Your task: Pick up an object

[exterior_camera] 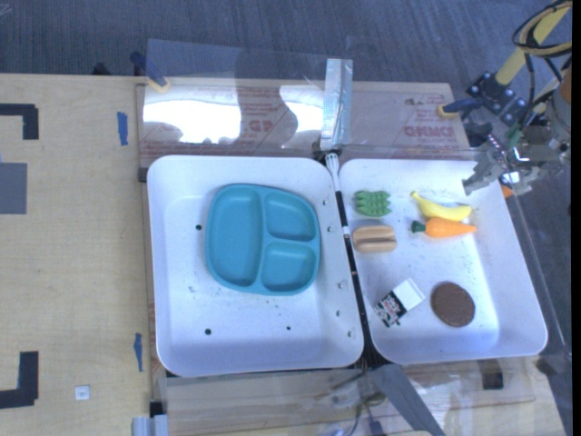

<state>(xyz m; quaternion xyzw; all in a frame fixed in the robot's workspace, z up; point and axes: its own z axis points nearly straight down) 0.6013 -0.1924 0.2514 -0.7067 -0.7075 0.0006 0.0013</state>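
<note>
The right bin (508,334) holds several small objects. A yellow banana (442,208) lies at the back, with an orange carrot (448,229) just in front of it. Left of them are a green leafy piece (371,202) and a hot dog in a bun (374,238). Nearer the front lie a brown round cookie (452,303) and a small white and black packet (398,302). My gripper (484,176) hangs over the bin's back right corner, up and to the right of the banana, with nothing seen in it.
The left bin (172,316) holds a blue divided plate (263,238). A clear plastic sheet with a metal strip (335,103) stands behind both bins. Cables and the arm's wrist (522,125) crowd the back right.
</note>
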